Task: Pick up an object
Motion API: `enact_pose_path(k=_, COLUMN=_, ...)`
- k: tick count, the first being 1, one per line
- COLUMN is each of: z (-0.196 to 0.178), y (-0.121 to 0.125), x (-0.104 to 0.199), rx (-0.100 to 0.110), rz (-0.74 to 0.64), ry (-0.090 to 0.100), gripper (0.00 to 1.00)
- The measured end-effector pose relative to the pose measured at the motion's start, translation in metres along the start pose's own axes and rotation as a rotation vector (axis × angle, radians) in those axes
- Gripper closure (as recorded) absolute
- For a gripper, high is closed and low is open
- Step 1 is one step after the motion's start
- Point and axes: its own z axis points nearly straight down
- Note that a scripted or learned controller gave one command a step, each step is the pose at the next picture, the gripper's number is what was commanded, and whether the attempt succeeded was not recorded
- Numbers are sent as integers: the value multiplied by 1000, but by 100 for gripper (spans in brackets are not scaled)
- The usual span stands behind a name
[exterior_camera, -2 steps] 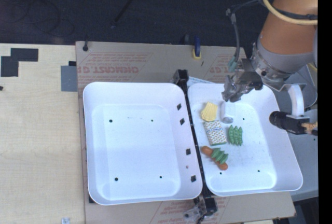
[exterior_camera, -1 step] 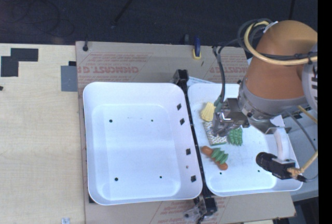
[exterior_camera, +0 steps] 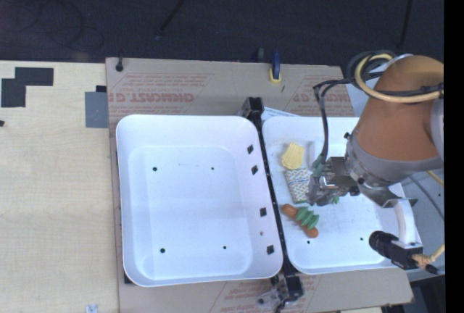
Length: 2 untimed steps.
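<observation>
Bins are sitting side by side; the right bin (exterior_camera: 341,261) is carrying the clutter. The gripper (exterior_camera: 324,188) is hovering there — finger state hidden. A carrot toy (exterior_camera: 302,219) is lying at its seven o'clock, near, long axis running ten-to-four.

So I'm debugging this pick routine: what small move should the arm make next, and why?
Probably a short descent: the gripper hangs in the right bin beside the patterned packet, above the carrot toy, with nothing visibly held; the yellow piece lies further back.
</observation>
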Motion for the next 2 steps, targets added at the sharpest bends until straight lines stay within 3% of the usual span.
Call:
enact_pose_path(k=1, z=-18, y=1, x=-111, rx=-7, rz=5, ry=-3, gripper=100)
enact_pose_path(k=2, z=-55, y=44, x=-31, rx=-10, rz=-11, ry=1, gripper=100)
